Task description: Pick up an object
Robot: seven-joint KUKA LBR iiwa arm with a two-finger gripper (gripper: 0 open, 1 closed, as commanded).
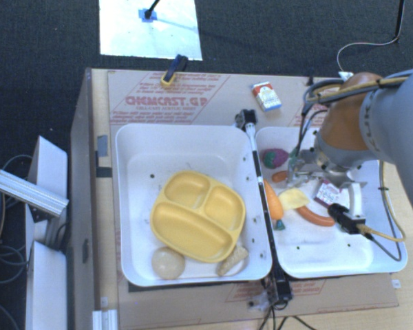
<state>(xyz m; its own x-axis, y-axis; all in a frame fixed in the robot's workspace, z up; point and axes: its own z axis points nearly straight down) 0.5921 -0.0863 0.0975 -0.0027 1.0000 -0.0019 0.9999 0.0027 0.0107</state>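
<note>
Objects for picking lay crowded in the right bin (372, 263): a purple piece (274, 158) near the far left corner, an orange carrot (273, 199) along the divider, a pale yellow wedge (293, 199) beside it, a small reddish sausage (316, 216) just in front of the wedge, and a white card with dark print (327, 193) partly under the wrist. The gripper (304, 172) hung low over the far part of this bin, between the purple piece and the yellow wedge. The wrist and cables covered its tip, so I could not tell whether it was open or closed, and nothing was seen held in it.

The risk, as I judged it, came from the crowding. The wedge, the carrot and the sausage were near or touching each other, so a descent could land on the edge of one and push it away, or catch two things at once. The wedge looked flat and could slip out. The purple piece was close to the bin wall, which could block one side of the grasp. The loose cables (382, 225) lying across the bin could also drag over small objects.

The left bin (134, 184) held a yellow divided tray (198, 215).
</note>
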